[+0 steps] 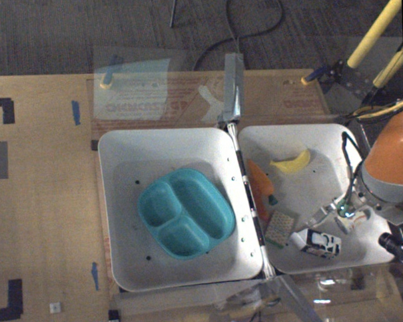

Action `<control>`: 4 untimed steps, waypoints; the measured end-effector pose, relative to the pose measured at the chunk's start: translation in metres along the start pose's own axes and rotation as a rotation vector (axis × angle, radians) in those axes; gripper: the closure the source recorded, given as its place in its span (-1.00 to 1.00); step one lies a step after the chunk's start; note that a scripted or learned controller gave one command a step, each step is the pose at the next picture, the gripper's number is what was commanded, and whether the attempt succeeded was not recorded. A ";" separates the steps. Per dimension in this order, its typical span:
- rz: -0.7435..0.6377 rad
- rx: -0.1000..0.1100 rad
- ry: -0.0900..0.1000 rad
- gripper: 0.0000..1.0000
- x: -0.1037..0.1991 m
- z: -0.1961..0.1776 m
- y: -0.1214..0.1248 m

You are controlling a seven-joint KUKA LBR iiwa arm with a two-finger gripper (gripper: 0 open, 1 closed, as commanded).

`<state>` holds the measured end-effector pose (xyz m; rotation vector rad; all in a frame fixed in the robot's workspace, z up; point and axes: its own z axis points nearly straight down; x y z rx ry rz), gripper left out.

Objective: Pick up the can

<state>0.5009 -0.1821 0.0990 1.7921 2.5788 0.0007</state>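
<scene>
Nearby clutter: a yellow banana (291, 162), an orange carrot (259, 181) and a speckled sponge (280, 228) shared the right bin (320, 135).
Left bin (123, 194): held a teal divided plate (185, 212).
Can (322, 242): lay on its side, dark with white markings, near the right bin's front edge.
Gripper (345, 211): just above the can; finger state impossible to tell.

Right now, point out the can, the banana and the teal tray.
can (322, 242): camera view, middle of its side.
banana (291, 162): camera view, middle of the fruit.
teal tray (186, 212): camera view, central divider.

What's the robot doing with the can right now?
Gripper low in right bin, grip unclear. Can lying beside it, not held. Sponge and carrot close by.
</scene>
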 end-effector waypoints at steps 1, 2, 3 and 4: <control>0.153 0.000 -0.001 -1.00 -0.044 -0.022 0.059; 0.155 -0.003 0.002 -1.00 -0.042 0.008 0.012; 0.158 -0.006 0.001 1.00 -0.044 -0.002 0.012; 0.101 0.001 0.000 1.00 0.000 -0.133 0.041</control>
